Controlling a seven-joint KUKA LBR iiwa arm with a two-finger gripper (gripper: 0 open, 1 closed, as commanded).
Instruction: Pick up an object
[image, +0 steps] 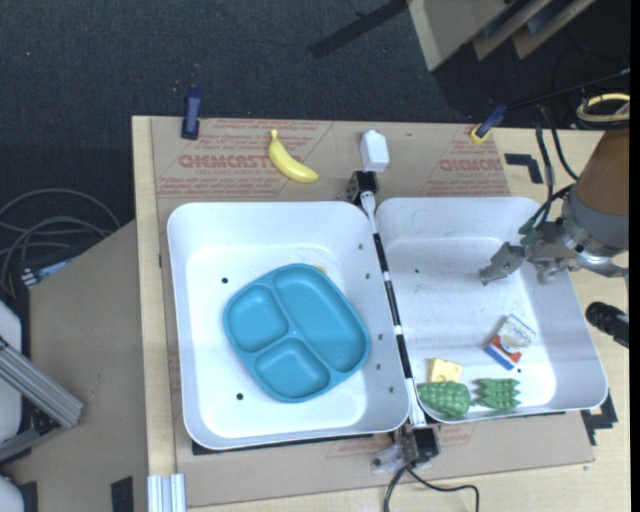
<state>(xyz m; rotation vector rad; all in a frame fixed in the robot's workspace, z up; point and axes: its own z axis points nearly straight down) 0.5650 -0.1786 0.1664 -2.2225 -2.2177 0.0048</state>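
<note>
In the right bin (560, 215) lie a small white packet with red and blue print (511, 340), a yellow wedge (445, 371), a green knobbly toy (445, 398) and a green leafy piece (497, 393), all near the front wall. My gripper (522, 267) hangs over the bin's right middle, above and behind the packet. Its fingers (497, 266) are spread open with nothing between them. The arm comes in from the right edge.
The left bin (190, 240) holds a blue divided plate (294, 331). Behind the bins, on the cardboard bench, lie a yellow banana (290, 160) and a small white block (374, 150). Blue clips (191, 112) stand at the bench's back edge.
</note>
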